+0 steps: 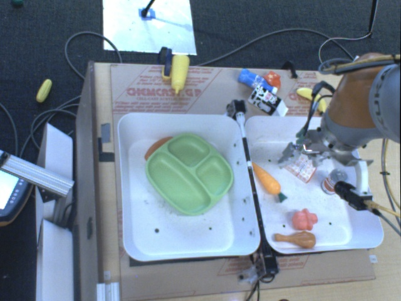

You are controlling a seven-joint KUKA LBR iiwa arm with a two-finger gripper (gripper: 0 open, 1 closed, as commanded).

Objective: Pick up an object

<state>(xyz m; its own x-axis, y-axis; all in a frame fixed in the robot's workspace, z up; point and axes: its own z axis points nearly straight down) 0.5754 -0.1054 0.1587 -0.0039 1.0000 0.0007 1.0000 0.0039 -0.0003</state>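
The arm reaches in from the right, and its end effector [305, 150] sits low in the right bin [363, 234] over a small white packet with red print [303, 166]; whether it is released or clenched I cannot tell. Near it lie a carrot [267, 180], a pink toy [304, 219] and a tan drumstick [296, 239]. The left bin [135, 231] holds a green divided plate [189, 173].
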